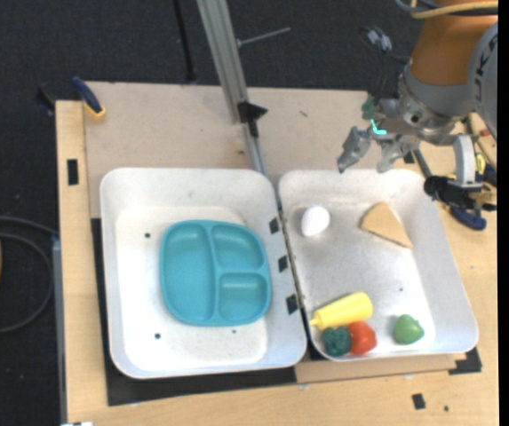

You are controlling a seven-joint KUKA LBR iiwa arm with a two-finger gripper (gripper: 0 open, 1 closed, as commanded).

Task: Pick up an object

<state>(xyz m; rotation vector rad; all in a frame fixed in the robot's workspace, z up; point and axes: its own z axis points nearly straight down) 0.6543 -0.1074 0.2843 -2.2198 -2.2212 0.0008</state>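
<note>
The right bin (pixel 432 238) holds a white ball (pixel 314 220) near its back left, a tan wedge (pixel 387 224) at the back, and a yellow piece (pixel 343 310), a dark green piece (pixel 336 340), a red piece (pixel 361 336) and a green ball (pixel 407 328) along its front. My gripper (pixel 371 153) hangs over the bin's back rim, above and behind the wedge. Its two fingers are spread apart with nothing between them.
The left bin (pixel 130 229) carries a teal divided plate (pixel 215 271). A slanted aluminium post (pixel 227 60) rises behind the gap between the bins. Clamps and cables (pixel 457 193) sit to the right of the right bin. A blue-and-yellow clamp (pixel 90 98) grips the bench's back left corner.
</note>
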